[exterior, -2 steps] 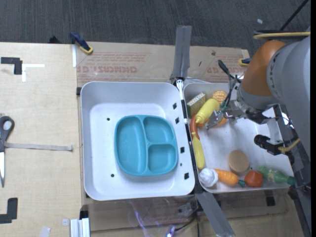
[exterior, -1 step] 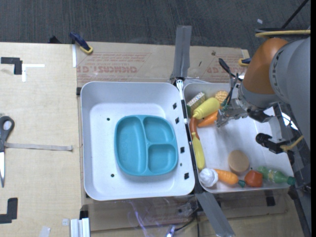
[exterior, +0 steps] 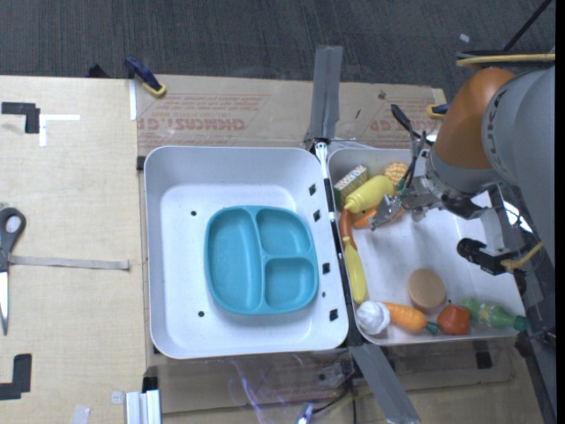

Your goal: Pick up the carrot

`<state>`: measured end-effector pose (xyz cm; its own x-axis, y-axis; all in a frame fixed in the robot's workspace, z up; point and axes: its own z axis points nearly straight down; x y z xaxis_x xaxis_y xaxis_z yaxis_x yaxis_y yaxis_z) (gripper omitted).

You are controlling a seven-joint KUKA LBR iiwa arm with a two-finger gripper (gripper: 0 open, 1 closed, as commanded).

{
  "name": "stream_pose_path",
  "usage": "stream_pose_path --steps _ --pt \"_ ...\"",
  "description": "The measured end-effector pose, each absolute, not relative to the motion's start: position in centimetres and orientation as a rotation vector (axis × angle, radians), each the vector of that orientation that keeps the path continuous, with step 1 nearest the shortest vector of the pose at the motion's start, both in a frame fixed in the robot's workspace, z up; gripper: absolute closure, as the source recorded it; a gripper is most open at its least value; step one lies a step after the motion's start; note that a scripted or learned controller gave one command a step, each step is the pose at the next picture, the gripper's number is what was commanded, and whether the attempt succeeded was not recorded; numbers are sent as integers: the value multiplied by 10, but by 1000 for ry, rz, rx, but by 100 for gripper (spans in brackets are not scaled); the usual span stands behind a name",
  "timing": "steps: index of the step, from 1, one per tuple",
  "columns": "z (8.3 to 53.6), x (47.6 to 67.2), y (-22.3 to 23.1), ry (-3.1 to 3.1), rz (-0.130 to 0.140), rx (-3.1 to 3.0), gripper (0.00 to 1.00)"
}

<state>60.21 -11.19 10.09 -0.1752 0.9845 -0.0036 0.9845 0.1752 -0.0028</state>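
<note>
The carrot [exterior: 407, 316], orange with a small green end, lies near the front edge of the right bin [exterior: 388, 263], between a white garlic bulb [exterior: 372, 317] and a red tomato [exterior: 454, 319]. My gripper [exterior: 387, 212] hangs low over the back left part of that bin, well behind the carrot and apart from it. Its tip sits right beside a yellow toy [exterior: 367, 193], and a small orange piece [exterior: 386, 205] shows against the tip. The grey arm and its orange band [exterior: 468, 122] hide the bin's back right corner.
The left bin [exterior: 168, 263] holds a teal divided plate [exterior: 262, 260]. Also in the right bin are a banana [exterior: 354, 270] along the left wall, a wooden disc [exterior: 426, 288], a green item [exterior: 488, 311], corn [exterior: 397, 171] and a small box [exterior: 350, 178].
</note>
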Motion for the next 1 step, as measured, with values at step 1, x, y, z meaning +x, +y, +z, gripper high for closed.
stream_pose_path --steps 1 --pt "93 636 -183 2614 -1 1735 0"
